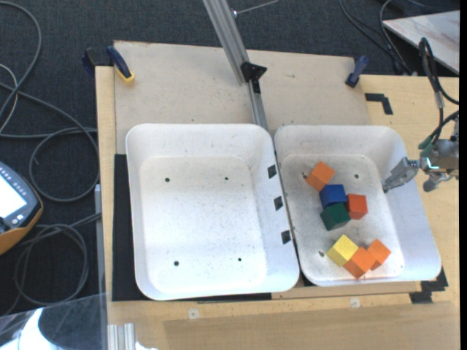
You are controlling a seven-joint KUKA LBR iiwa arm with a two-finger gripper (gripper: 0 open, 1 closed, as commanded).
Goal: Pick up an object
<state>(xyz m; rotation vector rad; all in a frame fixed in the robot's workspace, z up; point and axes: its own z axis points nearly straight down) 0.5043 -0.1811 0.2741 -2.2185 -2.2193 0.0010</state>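
Claw [413,173] at frame edge — arm cut off, grip unclear.

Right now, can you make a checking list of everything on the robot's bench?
Surface: wooden bench, two white bins side by side.
Job's things: right bin holds blocks: orange, blue, green, red-orange, yellow, two orange touching it.
Clutter: left bin, only dark specks.
Grippers: gripper at right bin's right rim, holding nothing.
Cables: black cords on floor.
Surroundings: clamps, metal pole.
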